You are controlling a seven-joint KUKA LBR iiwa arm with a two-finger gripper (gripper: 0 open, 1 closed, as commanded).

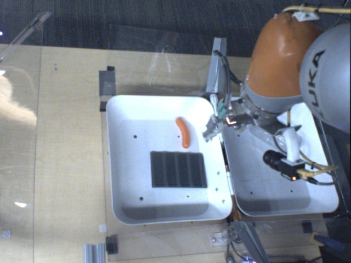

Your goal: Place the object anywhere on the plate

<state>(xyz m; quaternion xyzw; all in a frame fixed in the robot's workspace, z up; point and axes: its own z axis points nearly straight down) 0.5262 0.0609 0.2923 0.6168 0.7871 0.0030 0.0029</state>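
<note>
Robotics lab: KUKA arm, white bins, bench

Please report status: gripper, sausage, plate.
Gripper at left bin's right rim, nothing seen in it. Sausage lies on bin floor, above black plate, not on it. Nothing between them.

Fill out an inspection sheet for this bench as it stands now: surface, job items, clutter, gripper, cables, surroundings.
Surface: wooden bench bearing two shallow white bins side by side, left bin and right bin.
Job items: orange sausage-shaped object lies on the left bin's floor, just above the dark ribbed plate, apart from it.
Clutter: nothing seen in either bin beyond the job items.
Gripper: gripper sits over the seam between the bins, right of the orange object; nothing visible between its fingers.
Cables: yellowish cable and black connector hang from the arm over the right bin.
Surroundings: dark carpeted floor beyond the bench.
</note>
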